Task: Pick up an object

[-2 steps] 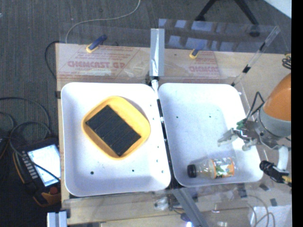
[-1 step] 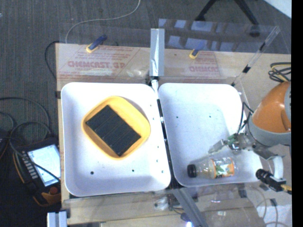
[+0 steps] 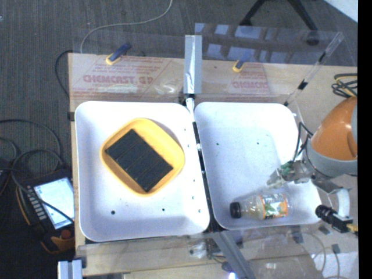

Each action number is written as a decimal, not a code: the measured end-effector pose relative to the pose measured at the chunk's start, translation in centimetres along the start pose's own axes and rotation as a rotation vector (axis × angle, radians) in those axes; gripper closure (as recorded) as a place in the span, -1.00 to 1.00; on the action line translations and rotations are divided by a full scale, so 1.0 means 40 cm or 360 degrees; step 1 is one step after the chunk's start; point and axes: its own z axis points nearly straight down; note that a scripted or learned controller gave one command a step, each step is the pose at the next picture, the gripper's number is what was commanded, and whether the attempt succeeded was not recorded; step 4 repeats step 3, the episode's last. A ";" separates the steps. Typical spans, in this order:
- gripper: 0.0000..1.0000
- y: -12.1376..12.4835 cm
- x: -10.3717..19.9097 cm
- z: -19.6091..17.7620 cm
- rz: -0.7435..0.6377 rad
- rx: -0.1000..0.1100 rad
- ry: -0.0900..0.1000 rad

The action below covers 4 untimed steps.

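Observation:
A small clear bottle (image 3: 260, 207) with a black cap and an orange label lies on its side near the front edge of the right bin (image 3: 244, 132), cap pointing left. A yellow dish-shaped object with a dark ribbed top (image 3: 142, 156) rests in the middle of the left bin (image 3: 93, 121). My gripper (image 3: 286, 173) hangs at the right side of the right bin, just above and to the right of the bottle, with the grey arm and its orange band (image 3: 337, 135) behind it. The bottle lies apart from the gripper on the bin floor.
A metal divider post (image 3: 192, 68) stands at the back where the two bins meet. Clear panels and yellow clamps (image 3: 117, 53) line the back of the bench. A tablet (image 3: 52, 199) and cables lie on the floor to the left.

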 end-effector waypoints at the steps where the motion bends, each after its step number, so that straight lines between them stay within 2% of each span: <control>1: -1.00 0.000 0.000 0.000 0.0000 0.0000 0.0000; 2: -1.00 -0.016 -0.005 0.004 -0.0005 0.0026 0.0009; 3: -1.00 -0.012 0.014 0.026 -0.0031 0.0012 -0.0011; 4: -1.00 -0.012 0.014 0.026 -0.0031 0.0012 -0.0011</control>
